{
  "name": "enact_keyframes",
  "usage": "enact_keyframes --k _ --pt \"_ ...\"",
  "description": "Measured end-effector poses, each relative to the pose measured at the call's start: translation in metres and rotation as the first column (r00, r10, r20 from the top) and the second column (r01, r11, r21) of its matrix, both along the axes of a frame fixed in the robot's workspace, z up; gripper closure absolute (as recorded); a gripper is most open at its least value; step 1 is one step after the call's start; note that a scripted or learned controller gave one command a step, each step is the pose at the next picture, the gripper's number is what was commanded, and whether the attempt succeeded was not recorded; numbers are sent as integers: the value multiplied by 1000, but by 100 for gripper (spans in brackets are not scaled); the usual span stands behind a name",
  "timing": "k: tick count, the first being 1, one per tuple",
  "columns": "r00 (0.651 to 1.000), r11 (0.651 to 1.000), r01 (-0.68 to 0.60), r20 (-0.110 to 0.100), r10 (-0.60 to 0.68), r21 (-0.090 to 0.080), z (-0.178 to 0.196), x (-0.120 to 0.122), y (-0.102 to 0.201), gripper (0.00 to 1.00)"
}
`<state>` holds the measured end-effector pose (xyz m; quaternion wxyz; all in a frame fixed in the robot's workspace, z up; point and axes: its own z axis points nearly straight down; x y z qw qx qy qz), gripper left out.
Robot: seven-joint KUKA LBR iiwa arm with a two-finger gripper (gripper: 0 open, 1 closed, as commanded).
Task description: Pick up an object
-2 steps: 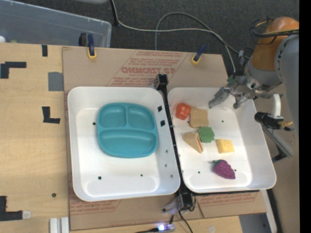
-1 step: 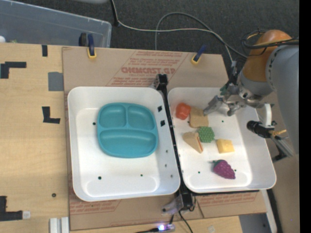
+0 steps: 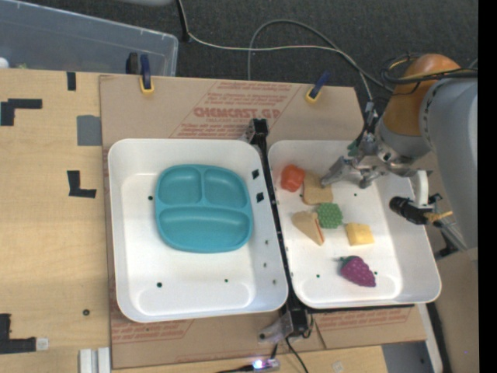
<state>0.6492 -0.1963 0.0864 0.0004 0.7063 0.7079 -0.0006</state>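
End effector [image 3: 351,171] is hovering at the upper part of the right bin [image 3: 404,286], fingers spread open, gripping nothing. Arm [image 3: 443,123] is getting cut off at the right frame edge. Orange piece [image 3: 292,178] is sitting upper left in that bin, touching a tan block [image 3: 316,190]. Green piece [image 3: 330,215] is overlapping a tan wedge [image 3: 309,227]; yellow cube [image 3: 358,234] just beside; purple grapes [image 3: 356,270] lower. Teal divided plate [image 3: 203,208] is lying in the left bin [image 3: 132,286]. Small item shapes are hard to make out.
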Motion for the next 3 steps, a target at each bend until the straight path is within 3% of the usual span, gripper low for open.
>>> enact_keyframes --k 1,3 --pt "1000 1000 -2 6 2 2 13 2 2 100" --pt "1000 1000 1 5 -1 -1 127 0 -13 100"
